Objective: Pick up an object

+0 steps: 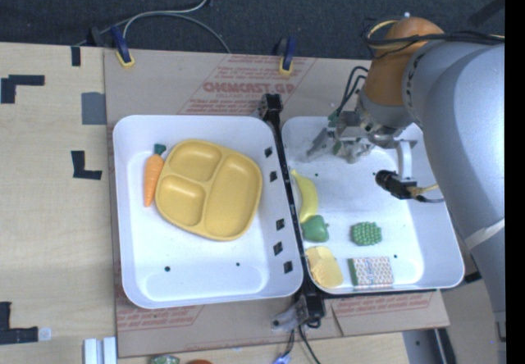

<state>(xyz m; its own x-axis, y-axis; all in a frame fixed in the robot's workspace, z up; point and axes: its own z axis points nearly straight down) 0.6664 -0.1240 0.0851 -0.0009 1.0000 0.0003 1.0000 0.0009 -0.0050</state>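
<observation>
1. Camera view, nearest edge first: we saw the table of pale wood with a cardboard sheet under two white bins.
2. At the near end of the right bin lay a small patterned packet, and just left of it a pale yellow piece against the divider between the bins.
3. A little farther in we noted a green bumpy object on the bin floor and a green pepper-like toy beside the divider, touching the lower end of a yellow banana that ran along that wall.
4. In the left bin a yellow divided plate sat tilted toward the far half, with an orange carrot lying just beside its left rim.
5. Farther back in the right bin, the gripper hung over the far part of the floor, well apart from the toys; we could not tell how wide it stood, and nothing was seen between its parts.
6. Behind it rose the grey arm with its orange band, and clamps held the cardboard's far edge.
</observation>
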